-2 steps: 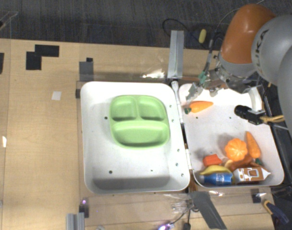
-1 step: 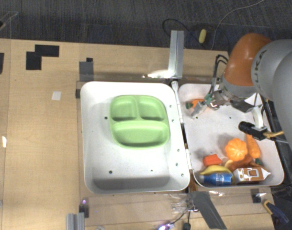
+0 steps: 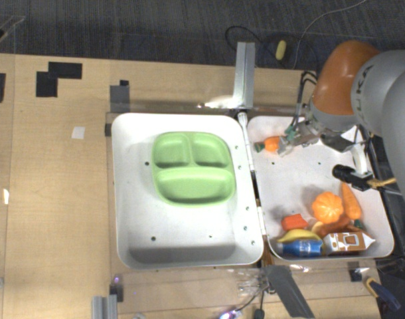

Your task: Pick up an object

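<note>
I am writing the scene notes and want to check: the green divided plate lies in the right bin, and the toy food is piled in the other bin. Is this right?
Not quite. The camera view shows the green divided plate in the left bin. The toy food is piled in the right bin.

Open white floor across the middle of the right-hand shallow white bin, reachable from above between the small orange carrot-like piece near its far-left corner and the near-edge cluster. Crowded there: round orange fruit, long orange carrot, yellow banana, blue bottle, small carton. Left-hand white bin largely taken by the green three-compartment plastic tray, with bare floor along its near side.
</note>
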### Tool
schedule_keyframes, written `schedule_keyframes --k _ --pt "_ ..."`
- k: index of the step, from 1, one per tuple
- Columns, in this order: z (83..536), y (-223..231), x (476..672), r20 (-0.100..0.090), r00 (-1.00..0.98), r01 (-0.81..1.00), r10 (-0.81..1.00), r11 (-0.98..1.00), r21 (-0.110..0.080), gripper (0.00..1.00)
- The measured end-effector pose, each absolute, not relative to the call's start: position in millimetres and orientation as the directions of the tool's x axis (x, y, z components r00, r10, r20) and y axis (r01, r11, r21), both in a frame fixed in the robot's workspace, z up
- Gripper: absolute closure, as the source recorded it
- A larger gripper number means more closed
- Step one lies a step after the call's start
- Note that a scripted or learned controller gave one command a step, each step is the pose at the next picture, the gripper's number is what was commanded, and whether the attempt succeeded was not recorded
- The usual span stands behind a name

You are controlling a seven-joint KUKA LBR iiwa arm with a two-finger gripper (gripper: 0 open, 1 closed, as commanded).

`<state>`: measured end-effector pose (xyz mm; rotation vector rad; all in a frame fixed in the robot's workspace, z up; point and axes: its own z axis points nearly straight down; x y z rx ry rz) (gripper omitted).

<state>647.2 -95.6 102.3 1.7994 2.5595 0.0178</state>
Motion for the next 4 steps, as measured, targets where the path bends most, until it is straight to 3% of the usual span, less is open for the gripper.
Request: schedule_keyframes --k 1,2,3,4 --pt "101.6 -95.5 646.6 -0.003 -0.338 0.941 0.941 0.338 0.015 0.0" --pt "86.4 -98.1 662.3 0.011 -0.407 0.913 0.913 0.408 -0.028 0.0" --pt "101.2 -92.8 671.5 -0.003 -0.415 0.91 0.91 0.416 0.007 1.0" --pt "100.9 -90.2 670.6 0.003 -0.418 0.909 0.909 0.418 0.002 0.0"
